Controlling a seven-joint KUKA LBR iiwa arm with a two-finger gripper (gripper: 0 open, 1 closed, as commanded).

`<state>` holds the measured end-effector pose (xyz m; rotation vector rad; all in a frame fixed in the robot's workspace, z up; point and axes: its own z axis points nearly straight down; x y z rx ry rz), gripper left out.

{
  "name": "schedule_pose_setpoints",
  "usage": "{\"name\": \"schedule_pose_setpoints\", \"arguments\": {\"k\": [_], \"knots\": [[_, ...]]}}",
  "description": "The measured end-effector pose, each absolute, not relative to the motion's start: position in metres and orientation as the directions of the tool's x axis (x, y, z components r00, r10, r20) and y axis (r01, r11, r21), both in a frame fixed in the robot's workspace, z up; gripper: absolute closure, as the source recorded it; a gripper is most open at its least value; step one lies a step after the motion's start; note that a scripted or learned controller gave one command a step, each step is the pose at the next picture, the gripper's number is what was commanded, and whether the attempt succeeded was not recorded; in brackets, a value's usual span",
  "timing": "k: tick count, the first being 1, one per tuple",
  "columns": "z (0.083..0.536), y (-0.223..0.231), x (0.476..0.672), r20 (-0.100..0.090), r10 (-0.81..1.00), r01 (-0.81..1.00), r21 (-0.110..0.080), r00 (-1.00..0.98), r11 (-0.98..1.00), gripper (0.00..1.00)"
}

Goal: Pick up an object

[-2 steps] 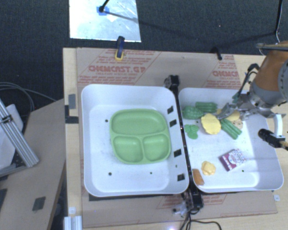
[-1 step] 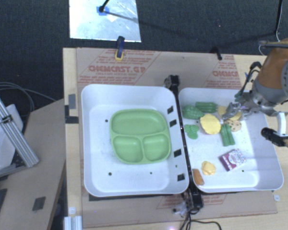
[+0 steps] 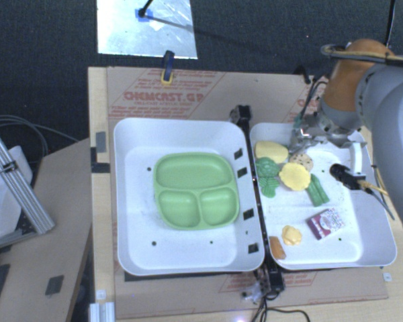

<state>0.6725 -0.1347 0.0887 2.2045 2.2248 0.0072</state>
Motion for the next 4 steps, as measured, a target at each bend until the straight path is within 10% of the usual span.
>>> {"name": "schedule_pose_setpoints", "arguments": {"k": [1,2,3,4], "knots": [[0.088,-0.139,0.671,-0.005,1.0,1.0,0.01,-0.004,0.004,0.0],[0.088,-0.188,0.606,-0.002,1.0,1.0,0.007,0.002,-0.002,0.0],[0.1,-0.188,0.61,-0.008,1.0,1.0,0.015,-0.002,0.002,1.0],[0.1,-0.188,0.61,-0.008,1.0,1.0,0.014,-0.002,0.002,0.0]]}}
